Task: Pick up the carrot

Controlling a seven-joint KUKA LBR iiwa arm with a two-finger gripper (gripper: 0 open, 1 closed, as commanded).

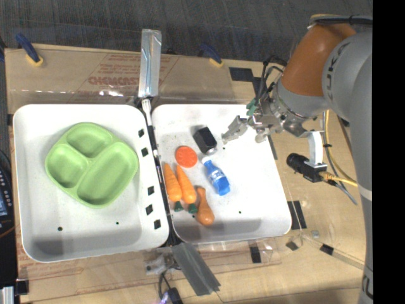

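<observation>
Carrots (178, 183) lie in the right bin (266, 189), near its left wall, two of them side by side with their green ends toward the front. Judging by the look, they are toy carrots: light, stiff, smooth, and likely to roll or slip out of a pinch. The best hold is probably across the thick upper part of one, though the pair touch, leaving little room for a finger between them. A brown, sausage-like piece (203, 210) touches their lower ends; an orange disc (185, 156) sits just above, a blue bottle (216, 177) to the right, a black block (204, 139) further up. The gripper (243, 128) hovers over the bin's upper right part, well apart from the carrots, holding nothing; whether its fingers are spread cannot be told. The bin floor is flat, white and shallow-walled. The left bin (31, 220) holds a green tray (92, 163). Both stand on a wooden bench (329, 258).
</observation>
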